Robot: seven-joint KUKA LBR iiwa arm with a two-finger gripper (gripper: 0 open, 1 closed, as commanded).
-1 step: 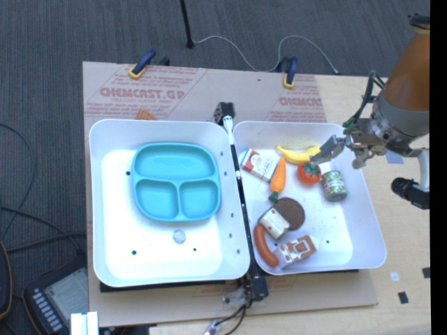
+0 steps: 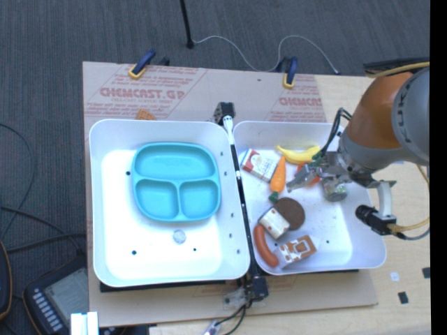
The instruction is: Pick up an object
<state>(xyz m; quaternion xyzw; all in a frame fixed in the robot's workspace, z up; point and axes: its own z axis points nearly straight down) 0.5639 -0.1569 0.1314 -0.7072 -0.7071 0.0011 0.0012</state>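
On your left, the left bin (image 2: 98, 208), smooth white plastic with rounded corners, holds a glossy light-blue three-compartment tray (image 2: 176, 181) toward its far edge, with bare floor all round it. In the right bin (image 2: 363, 257) you have a packet (image 2: 260, 164) and an orange carrot (image 2: 279, 176) near the far-left corner, a curved yellow banana (image 2: 299, 153) by the far edge, a round brown disc (image 2: 290, 213) at the middle, and a sausage (image 2: 265, 247) with a printed box (image 2: 298, 249) along the near edge. The near-right floor lies open. The gripper (image 2: 311, 176) sits low just below the banana; its fingers blur into clutter, so you cannot tell how far apart they are or whether they grip anything.
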